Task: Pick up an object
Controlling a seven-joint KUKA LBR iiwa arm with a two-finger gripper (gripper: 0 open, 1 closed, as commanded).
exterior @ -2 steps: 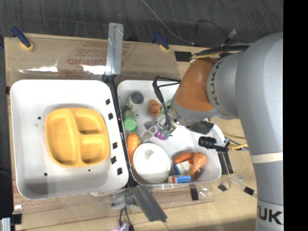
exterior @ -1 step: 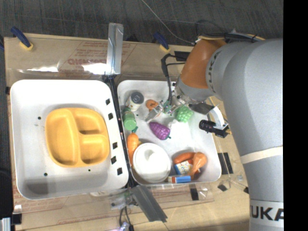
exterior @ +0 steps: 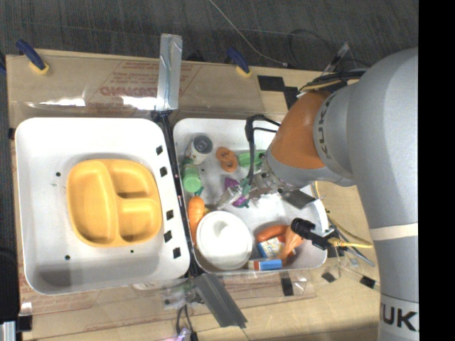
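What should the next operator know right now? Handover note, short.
Gripper: down in the right bin, over a small purple item near the bin's middle. Finger state not readable; no grasp confirmed.
Right bin contents: white bowl at front, carrot along the left wall, green bottle, small orange piece, grey-capped item, red and blue items at front right.
Left bin: yellow divided tray.
Done: arm has reached into the clutter.
Left: secure an object and lift it clear.
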